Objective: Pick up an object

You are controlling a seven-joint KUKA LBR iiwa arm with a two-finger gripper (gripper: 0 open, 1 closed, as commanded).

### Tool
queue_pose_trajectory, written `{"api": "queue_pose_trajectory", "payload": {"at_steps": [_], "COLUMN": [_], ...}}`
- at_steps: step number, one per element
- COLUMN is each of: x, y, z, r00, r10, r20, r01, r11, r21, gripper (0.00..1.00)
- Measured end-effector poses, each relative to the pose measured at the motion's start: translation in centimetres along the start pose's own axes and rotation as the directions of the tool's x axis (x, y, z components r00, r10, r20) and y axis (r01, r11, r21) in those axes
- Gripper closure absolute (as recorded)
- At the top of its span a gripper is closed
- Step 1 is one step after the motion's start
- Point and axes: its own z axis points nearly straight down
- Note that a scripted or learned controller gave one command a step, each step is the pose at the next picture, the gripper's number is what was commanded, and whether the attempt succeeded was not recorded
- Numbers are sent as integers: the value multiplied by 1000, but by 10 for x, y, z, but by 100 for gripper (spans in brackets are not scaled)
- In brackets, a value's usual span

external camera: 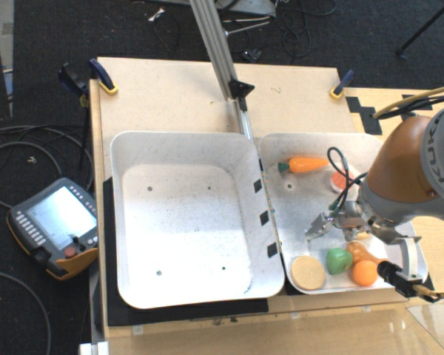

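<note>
The right bin [296, 198] holds several small objects. An orange carrot [308, 165] lies near its back wall, with a red piece [339, 181] just right of it. Along the front edge sit a tan round disc [308, 272], a green piece [339, 259] and an orange ball [365, 273], with another orange piece [354, 251] behind them. My gripper [331, 226] hangs low over the middle of this bin, just behind the green piece. It is open, one metal finger [315, 229] splayed to the left, with nothing between the fingers.
The left bin [133, 161] stands beside the right one, sharing a raised middle wall [266, 205]. A slanted metal pole [214, 35] rises from the back of the bench. A teach pendant [55, 228] lies on the floor to the left.
</note>
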Motion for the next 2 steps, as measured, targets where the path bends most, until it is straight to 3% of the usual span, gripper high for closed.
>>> {"api": "queue_pose_trajectory", "payload": {"at_steps": [1,2], "x": [0,7], "y": [2,7], "z": [-14,-59], "r00": [1000,1000], "r10": [-1,-6], "r20": [1,3], "r01": [1,6], "r11": [1000,1000], "r21": [-7,-11], "gripper": [100,100]}}
